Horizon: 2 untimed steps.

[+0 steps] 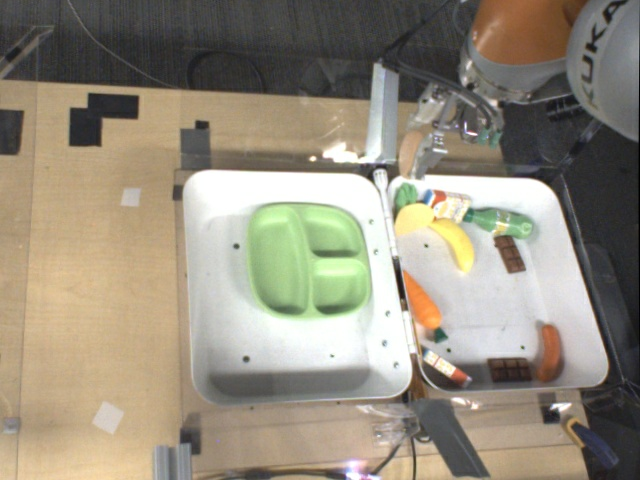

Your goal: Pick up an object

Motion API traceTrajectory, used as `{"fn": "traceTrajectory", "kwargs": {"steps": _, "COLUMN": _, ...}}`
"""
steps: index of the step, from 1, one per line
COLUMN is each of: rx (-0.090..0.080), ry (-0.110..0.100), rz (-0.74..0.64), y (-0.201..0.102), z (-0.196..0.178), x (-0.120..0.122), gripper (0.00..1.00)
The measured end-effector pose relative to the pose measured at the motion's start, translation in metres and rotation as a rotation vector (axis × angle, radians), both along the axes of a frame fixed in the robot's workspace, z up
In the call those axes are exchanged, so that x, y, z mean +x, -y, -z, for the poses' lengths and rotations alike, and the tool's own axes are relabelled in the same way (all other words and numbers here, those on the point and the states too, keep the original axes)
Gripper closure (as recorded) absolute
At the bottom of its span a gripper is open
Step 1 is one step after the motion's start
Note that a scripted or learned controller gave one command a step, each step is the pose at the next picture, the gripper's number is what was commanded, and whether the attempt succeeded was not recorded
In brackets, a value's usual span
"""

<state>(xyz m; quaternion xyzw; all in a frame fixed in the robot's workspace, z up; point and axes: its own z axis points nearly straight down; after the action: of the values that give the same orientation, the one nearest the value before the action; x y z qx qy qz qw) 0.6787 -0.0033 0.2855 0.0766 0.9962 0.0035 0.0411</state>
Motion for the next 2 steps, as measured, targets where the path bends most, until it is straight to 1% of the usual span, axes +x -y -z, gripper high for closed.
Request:
{"fn": "traceTrajectory", "kwargs": {"steps": 1, "rx": -0.01, "ry": -0.073, "rz": -0.197, "y": 0.028, "z": 0.014, "x": -0.027, "gripper": 1.0}}
{"fn": "traceTrajectory", "kwargs": {"steps": 2, "rx": -0.016, "ry": -0.071, "rz": -0.336, "y": 0.037, "z": 0.042, "x": -0.008, "gripper": 1.0}}
